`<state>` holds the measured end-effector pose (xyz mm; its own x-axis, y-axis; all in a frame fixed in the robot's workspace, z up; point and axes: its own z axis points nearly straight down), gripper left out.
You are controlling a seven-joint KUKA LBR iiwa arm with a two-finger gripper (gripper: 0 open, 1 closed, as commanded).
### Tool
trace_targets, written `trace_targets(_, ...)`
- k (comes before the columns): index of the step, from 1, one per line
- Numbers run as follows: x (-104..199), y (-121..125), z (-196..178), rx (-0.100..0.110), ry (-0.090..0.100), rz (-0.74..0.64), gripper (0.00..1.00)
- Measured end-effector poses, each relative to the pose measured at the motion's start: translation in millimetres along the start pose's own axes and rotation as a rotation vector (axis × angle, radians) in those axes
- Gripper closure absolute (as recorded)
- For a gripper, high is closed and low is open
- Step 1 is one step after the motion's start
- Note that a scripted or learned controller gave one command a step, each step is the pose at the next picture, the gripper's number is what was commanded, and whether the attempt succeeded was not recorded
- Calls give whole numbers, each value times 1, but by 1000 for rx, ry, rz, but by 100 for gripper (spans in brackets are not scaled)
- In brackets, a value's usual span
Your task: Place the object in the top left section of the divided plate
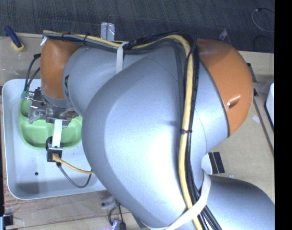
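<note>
The grey arm (pixel 151 128) bulks nearest, its hand (pixel 48 111) directly above the green divided plate (pixel 33 134). I cannot tell whether it holds anything, so the placement is unconfirmed.

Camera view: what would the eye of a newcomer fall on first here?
The big grey arm strikes first, spreading from the lower right across the middle, with an orange band at upper right. At the left, its gripper hangs over a green divided plate lying in the white bin.
</note>
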<state>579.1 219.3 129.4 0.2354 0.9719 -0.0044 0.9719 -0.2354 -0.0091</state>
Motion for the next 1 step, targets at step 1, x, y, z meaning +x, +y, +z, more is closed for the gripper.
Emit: trace_targets(1, 2, -1, -8, 5, -3, -9, 100)
